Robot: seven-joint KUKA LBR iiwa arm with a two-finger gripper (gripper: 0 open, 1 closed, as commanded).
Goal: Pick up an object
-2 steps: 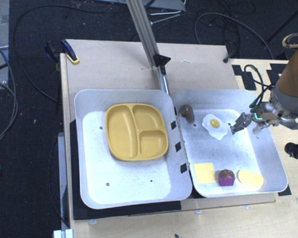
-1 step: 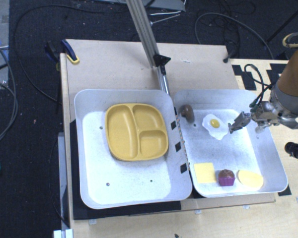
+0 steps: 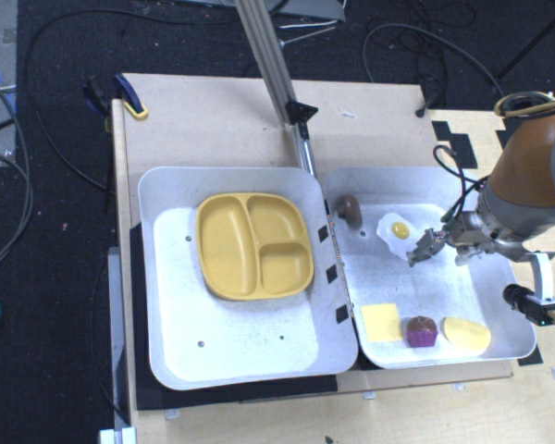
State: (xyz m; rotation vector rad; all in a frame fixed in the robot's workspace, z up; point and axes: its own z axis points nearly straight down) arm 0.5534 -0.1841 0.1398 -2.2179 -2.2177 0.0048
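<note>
The purple cupcake (image 3: 422, 331) sits below the gripper (image 3: 424, 248), whose finger state I cannot tell.

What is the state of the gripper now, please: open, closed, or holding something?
Gripper: it cannot be told; it hangs over the right bin beside the fried egg, nothing visibly between its fingers.

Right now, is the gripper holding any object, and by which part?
Nothing is held. The gripper hangs over the right bin, beside the fried egg, with nothing between its fingers.
</note>
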